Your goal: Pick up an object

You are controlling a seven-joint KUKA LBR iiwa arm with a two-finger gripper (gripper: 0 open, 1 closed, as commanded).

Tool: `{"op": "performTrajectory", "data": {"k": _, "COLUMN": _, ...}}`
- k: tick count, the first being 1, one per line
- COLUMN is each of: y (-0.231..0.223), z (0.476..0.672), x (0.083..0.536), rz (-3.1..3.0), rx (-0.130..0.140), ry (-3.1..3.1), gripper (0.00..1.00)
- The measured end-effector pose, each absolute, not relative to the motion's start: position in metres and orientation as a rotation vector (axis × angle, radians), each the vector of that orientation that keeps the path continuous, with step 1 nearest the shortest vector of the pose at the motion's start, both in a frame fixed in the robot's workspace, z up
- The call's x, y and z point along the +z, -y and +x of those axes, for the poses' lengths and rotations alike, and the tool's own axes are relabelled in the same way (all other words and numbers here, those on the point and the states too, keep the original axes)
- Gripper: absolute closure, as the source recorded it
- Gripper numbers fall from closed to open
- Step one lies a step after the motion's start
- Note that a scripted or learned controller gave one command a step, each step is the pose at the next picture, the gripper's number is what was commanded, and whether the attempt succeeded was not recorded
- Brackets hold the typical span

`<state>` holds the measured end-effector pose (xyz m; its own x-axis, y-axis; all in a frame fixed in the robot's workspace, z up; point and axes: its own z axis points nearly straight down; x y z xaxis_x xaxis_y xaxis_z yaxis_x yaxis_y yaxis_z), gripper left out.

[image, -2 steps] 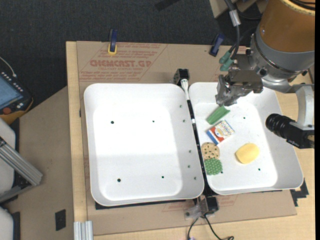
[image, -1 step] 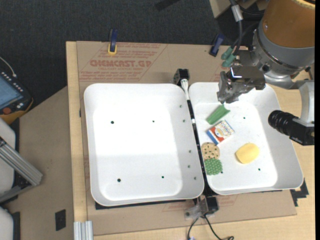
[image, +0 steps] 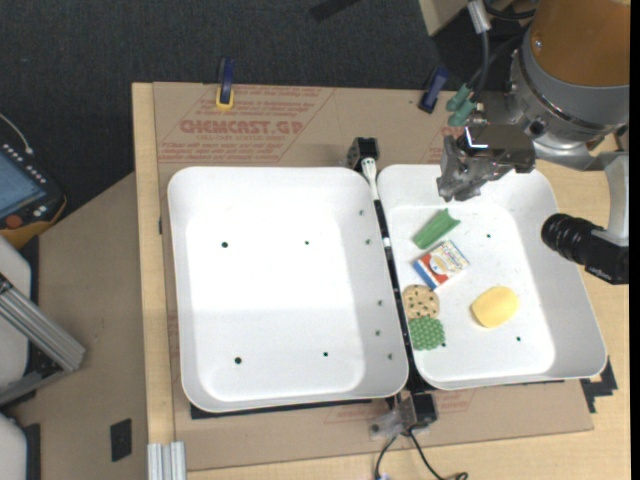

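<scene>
Gripper (image: 461,186) hangs over the right bin (image: 560,353), just above the green block (image: 436,229). Can't tell its state at this angle. Block's probably light and stiff; pinch it across the narrow sides.

Red print on the cardboard sheet
At twelve o'clock above the left bin (image: 180,268), the cardboard sheet (image: 260,118) reads "CHEMCAST GP"; the smaller red lines beneath are too fine to read
</scene>
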<state>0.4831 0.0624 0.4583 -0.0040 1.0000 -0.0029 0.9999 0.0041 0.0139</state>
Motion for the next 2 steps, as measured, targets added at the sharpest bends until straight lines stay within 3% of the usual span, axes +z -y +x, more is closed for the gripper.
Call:
{"op": "performTrajectory", "data": {"k": 1, "y": -0.063, "z": 0.484, "x": 0.469, "rz": 2.207, "rx": 0.014, "ry": -2.217, "gripper": 1.0}}
{"op": "performTrajectory", "data": {"k": 2, "y": -0.09, "z": 0.479, "x": 0.423, "rz": 2.222, "rx": -0.007, "ry": -2.226, "gripper": 1.0}}
